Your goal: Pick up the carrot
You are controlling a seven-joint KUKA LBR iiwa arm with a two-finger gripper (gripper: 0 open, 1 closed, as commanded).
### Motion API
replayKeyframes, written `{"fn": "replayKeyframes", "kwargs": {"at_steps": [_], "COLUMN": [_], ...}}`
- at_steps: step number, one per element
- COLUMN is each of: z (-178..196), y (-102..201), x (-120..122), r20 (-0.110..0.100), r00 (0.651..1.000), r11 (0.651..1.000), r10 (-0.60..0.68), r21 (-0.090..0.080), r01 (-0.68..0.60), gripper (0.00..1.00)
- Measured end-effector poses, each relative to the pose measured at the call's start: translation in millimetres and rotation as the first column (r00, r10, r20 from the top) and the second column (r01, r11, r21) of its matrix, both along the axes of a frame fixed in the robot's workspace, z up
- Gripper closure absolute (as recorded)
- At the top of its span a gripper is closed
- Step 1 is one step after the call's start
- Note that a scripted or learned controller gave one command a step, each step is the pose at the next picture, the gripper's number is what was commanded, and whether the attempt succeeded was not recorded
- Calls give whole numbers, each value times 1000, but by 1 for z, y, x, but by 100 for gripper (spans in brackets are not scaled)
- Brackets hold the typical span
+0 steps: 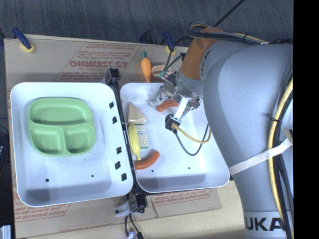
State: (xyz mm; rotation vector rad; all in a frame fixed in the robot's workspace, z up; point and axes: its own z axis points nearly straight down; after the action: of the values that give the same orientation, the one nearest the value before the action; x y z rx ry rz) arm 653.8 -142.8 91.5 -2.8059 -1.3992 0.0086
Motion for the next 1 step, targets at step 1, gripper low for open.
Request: {"fn": "replayKeyframes", "kwargs": {"at_steps": [1], "z": [69], "y": [-44], "x": [-10], "r20": [4], "r00": [988], "r11": [988], "r10": [-155], "r21": [-2], "r01": [155], "gripper": [0]}}
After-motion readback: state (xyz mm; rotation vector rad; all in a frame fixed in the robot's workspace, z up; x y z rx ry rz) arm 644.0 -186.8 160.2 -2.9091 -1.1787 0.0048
